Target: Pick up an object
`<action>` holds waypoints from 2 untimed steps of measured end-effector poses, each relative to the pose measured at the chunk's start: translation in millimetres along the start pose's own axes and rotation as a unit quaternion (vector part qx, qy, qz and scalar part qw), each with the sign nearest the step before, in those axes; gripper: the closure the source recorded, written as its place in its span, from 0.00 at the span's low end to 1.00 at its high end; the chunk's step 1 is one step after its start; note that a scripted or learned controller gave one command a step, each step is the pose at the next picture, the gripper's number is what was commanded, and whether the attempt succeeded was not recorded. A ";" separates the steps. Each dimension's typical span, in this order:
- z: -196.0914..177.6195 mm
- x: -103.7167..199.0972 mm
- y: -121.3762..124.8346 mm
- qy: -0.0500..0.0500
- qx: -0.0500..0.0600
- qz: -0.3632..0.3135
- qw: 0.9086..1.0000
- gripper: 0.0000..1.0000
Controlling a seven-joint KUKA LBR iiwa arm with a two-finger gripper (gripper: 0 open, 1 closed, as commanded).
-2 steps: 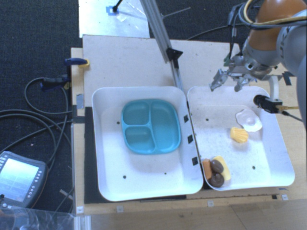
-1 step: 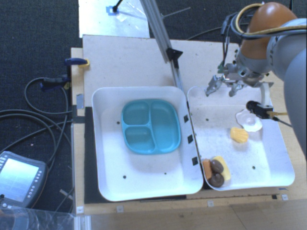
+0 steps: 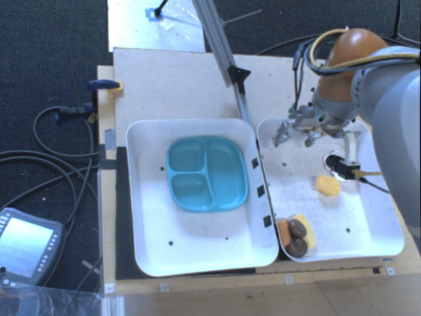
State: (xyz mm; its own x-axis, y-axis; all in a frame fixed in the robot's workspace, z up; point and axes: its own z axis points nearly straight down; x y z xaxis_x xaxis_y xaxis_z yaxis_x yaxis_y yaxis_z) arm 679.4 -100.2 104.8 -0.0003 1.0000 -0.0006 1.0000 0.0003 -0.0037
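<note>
While over right bin [image 3: 370, 224], tool [image 3: 281, 135] aslant

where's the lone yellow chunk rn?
Camera view: the yellow chunk lies alone around the middle of the right bin, farther back than the brown-and-orange cluster in its near-left corner.

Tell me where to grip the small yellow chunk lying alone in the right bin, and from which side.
I'd take the small yellow chunk across its shorter width, coming straight down: it lies low on the right white bin floor, clear of the walls.

Bent arm [image 3: 393, 97], gripper [image 3: 284, 134] low
</note>
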 end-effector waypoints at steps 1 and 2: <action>-15.6 -0.2 2.7 0.000 -0.005 0.000 1.000 1.00; -61.8 -4.2 0.3 0.000 -0.005 0.000 1.000 1.00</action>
State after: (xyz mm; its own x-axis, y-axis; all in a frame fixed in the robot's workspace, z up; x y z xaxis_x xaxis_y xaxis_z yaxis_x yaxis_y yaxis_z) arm 679.9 -104.3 166.6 0.0001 1.0000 -0.0008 1.0000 -0.0001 0.0071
